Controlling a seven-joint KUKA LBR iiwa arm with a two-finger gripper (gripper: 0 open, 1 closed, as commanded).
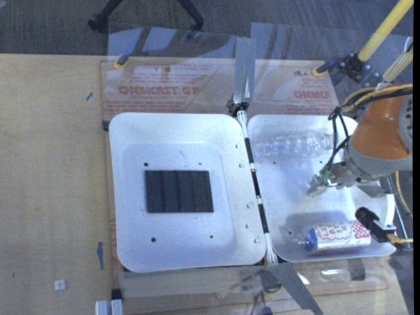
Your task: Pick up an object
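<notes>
So, pick not done: gripper [319, 184] hangs low over the right bin's [289, 195] bare middle, between the clear plastic bottle [292, 144] and the red-and-white tube [331, 235], apparently touching neither. Open or clenched, can't tell. Black ribbed mat [178, 191] lies flat in the left bin [131, 136]. Grasp and lift both remain.

the arm [374, 161] is grey and rounded, with a broad orange band [384, 133] above the wrist. thin black cables [336, 133] loop along its side to the end effector [320, 184], a small pale metal piece with a touch of green.
</notes>
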